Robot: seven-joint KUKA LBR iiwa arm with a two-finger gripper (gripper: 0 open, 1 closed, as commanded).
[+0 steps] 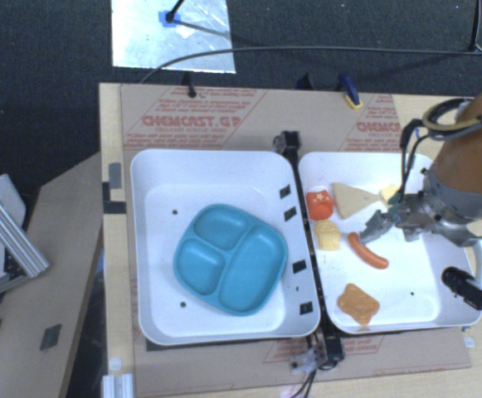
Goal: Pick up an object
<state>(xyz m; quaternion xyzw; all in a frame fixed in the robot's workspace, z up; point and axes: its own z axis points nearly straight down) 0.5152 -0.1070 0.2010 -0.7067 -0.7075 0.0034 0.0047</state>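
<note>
Tabletop point(224, 114): tan board surface printed with red "CHEMCAST" lettering, carrying 2 shallow white bins side by side. Left bin point(153, 181): contains 1 blue divided plate point(231, 259) with 3 compartments, lying near the bin's centre. Right bin point(406, 301): sits just beside the left bin; black clips point(290, 214) run along the seam between them. Beyond the tabletop, on dark carpet: 1 silvery sheet point(137, 23) bearing a blue tape patch point(170, 18). A blue-and-yellow clamp point(350, 91) sits at the tabletop's far edge.
</note>
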